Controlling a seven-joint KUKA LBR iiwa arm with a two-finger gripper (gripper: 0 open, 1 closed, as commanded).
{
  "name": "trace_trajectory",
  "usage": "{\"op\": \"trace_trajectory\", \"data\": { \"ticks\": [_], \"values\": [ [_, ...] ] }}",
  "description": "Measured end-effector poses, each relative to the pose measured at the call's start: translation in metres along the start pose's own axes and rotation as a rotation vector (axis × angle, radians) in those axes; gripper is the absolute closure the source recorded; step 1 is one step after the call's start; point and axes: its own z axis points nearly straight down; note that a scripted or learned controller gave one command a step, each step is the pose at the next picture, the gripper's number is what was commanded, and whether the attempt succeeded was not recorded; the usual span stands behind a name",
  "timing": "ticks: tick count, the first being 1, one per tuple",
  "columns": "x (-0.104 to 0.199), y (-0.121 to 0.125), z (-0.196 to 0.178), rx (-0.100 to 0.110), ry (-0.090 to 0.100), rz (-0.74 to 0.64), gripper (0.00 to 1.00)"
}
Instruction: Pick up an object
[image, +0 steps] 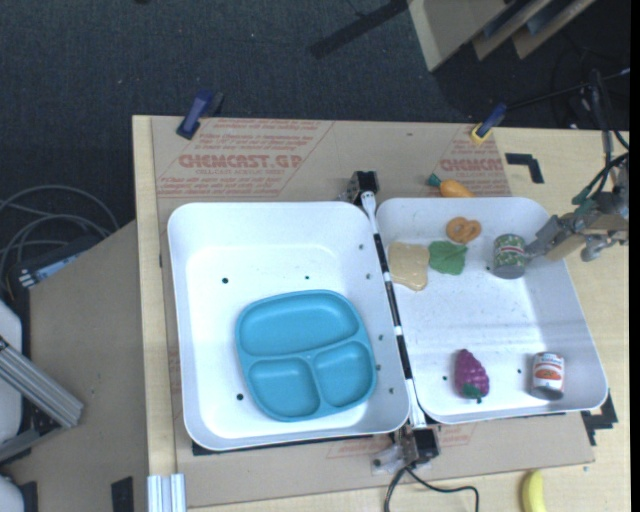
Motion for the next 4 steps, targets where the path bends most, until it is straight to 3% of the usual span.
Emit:
{"op": "trace_trajectory", "data": {
  "ticks": [1,2,3,4],
  "values": [
    [0.091,-0.005,0.044,0.003,0.004,-0.003,0.00],
    [0.116,-0.089,0.079,0.003,0.001,0.001,0.00],
    [0.095,-0.089,0.140,0.003,0.001,0.001,0.00],
    [0.110,0.023,0.109,-0.002,0.001,-0.001,0.00]
  ]
}}
